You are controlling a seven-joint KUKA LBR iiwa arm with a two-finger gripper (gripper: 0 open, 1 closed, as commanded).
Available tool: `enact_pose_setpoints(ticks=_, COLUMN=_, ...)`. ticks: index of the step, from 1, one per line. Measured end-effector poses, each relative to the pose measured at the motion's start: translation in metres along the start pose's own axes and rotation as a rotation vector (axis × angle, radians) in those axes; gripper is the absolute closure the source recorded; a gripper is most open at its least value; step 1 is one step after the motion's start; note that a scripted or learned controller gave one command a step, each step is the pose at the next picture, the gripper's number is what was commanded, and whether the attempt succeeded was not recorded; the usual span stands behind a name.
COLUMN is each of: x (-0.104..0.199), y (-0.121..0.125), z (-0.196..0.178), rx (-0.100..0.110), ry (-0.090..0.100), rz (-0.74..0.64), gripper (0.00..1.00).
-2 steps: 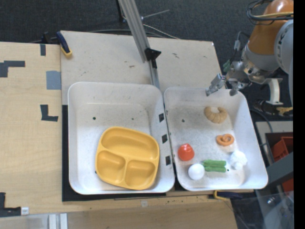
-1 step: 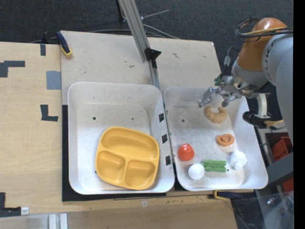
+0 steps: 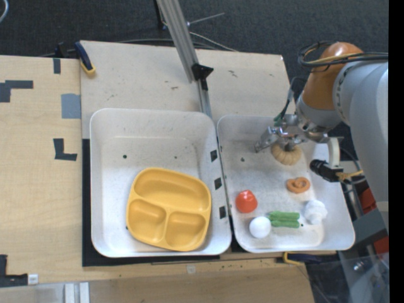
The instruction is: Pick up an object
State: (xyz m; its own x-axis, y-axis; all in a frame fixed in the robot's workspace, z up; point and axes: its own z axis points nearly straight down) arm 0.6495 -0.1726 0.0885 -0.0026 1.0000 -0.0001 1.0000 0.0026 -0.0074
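While over right bin [image 3: 334, 232] | ribbed tan pumpkin [image 3: 287, 154] | smooth white ball [image 3: 259, 226]

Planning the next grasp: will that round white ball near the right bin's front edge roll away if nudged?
Probably yes. The round white ball looks smooth and spherical on the flat floor of the right white bin. The green bean-shaped piece beside it might stop it on that side.

Robotics laboratory: my tabletop [image 3: 38, 169] carries two white bins [image 3: 101, 169], tape marks [image 3: 63, 149], a metal camera mast [image 3: 180, 36] and loose cables [image 3: 202, 21].
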Motion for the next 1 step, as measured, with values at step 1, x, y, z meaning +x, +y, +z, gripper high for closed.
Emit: enact_pose_setpoints(ticks=1, x=0.0005, y=0.0018, z=-0.0140, rx=-0.005, ry=-0.001, rz=-0.002, gripper=1.00)
